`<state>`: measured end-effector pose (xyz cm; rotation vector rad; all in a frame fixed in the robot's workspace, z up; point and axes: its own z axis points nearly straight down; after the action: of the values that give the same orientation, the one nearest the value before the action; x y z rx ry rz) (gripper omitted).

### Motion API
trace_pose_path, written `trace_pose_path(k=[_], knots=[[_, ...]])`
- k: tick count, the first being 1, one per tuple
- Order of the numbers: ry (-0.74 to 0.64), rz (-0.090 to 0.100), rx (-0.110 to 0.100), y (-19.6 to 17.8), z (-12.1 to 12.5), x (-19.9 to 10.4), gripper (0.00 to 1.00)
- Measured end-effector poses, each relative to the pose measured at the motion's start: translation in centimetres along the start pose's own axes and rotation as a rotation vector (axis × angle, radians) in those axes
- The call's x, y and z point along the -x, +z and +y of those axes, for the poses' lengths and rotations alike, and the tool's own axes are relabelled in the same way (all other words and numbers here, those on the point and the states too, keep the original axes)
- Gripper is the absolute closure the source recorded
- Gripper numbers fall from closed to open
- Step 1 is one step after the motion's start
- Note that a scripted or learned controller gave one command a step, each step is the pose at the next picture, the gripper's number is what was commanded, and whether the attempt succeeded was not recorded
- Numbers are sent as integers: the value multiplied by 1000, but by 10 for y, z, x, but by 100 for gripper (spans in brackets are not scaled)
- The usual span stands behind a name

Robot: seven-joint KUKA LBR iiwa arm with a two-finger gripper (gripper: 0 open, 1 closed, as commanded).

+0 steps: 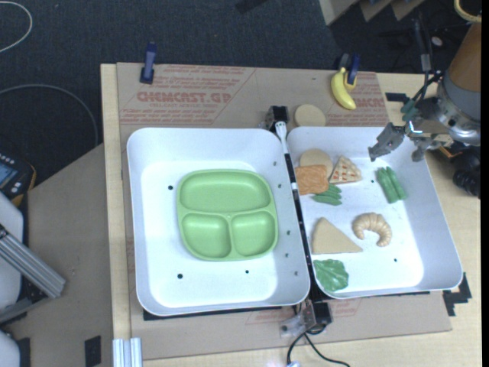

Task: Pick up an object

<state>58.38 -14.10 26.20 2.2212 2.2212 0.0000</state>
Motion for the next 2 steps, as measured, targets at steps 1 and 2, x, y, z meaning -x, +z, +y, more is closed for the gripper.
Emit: trace_pose_path(k=[1,2], knots=[[-5,0,4,-80,-38,-62,0],[-1,2,-5,-56,-99,-106,0]])
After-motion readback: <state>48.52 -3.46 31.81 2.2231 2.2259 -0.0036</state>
